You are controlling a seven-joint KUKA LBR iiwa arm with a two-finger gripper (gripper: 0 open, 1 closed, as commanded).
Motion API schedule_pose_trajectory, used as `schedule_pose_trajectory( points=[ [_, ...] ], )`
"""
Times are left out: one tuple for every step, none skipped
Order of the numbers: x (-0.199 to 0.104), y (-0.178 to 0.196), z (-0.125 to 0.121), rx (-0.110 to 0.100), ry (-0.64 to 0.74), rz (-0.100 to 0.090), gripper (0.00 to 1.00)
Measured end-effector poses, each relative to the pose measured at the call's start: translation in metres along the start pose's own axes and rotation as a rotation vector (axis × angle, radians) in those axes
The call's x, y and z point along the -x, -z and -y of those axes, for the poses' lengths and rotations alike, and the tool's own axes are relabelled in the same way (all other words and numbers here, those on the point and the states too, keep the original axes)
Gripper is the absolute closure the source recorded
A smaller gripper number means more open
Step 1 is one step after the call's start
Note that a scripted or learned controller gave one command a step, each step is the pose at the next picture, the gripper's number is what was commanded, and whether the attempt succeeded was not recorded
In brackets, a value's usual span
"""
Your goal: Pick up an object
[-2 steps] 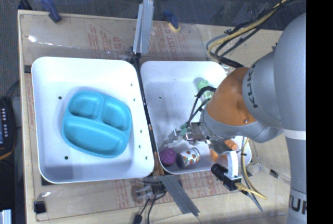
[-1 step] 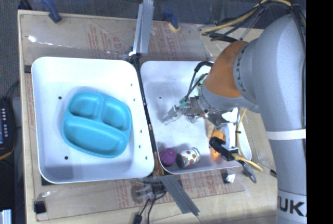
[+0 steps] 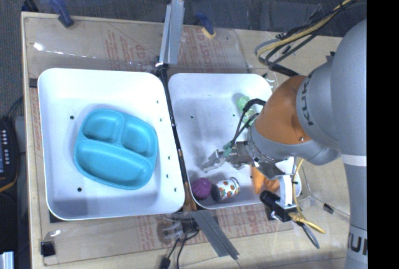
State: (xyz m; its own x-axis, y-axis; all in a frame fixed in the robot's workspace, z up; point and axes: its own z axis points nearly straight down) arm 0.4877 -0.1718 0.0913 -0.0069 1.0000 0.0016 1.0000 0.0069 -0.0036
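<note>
Two shallow white bins side by side on wooden bench: left bin holding sky-blue three-compartment plastic tray, right bin holding small objects. Grey arm with orange band reaching in from right, low over right bin. Two-finger metal gripper pointing left over bare bin floor, fingers slightly parted, nothing between them. Just below gripper, near front wall: small purple round object beside patterned little can, lying on its side. Green object near far right corner, partly hidden by arm
</note>
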Motion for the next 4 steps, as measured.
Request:
schedule_pose_trajectory(
  points=[
    [-0.044, -0.001, 0.012, -0.002, 0.003, 0.000, 0.00],
    [-0.052, 0.000, -0.047, 0.002, -0.001, 0.002, 0.00],
    [-0.058, 0.005, 0.009, 0.017, -0.015, 0.021, 0.00],
    [-0.058, 0.002, -0.044, 0.009, -0.011, 0.014, 0.00]
  ],
)
